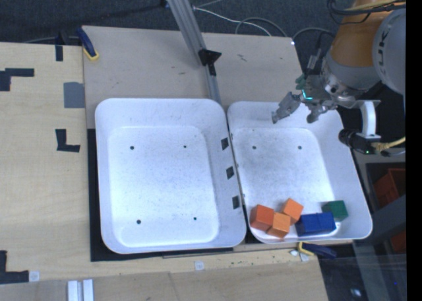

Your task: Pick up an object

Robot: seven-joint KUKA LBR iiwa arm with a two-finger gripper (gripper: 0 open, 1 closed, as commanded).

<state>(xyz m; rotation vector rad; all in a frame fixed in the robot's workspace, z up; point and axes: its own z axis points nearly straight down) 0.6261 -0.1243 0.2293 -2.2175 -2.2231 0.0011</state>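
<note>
Three orange blocks [277,217], a blue block [315,224] and a green block [337,209] bunched at the lower edge of the right bin [343,161], lower right of frame; gripper [297,112] well apart above the bin's upper rim — fingers spread, nothing between them; left bin [105,181] alongside.

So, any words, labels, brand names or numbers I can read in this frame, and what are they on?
None can be read with confidence.
Grey arm: dark lettering at the frame's right edge, cut off and too blurred to read.
Blocks in the right bin: plain faces.
Black tape marks on the bench: shapes, not letters.
</note>
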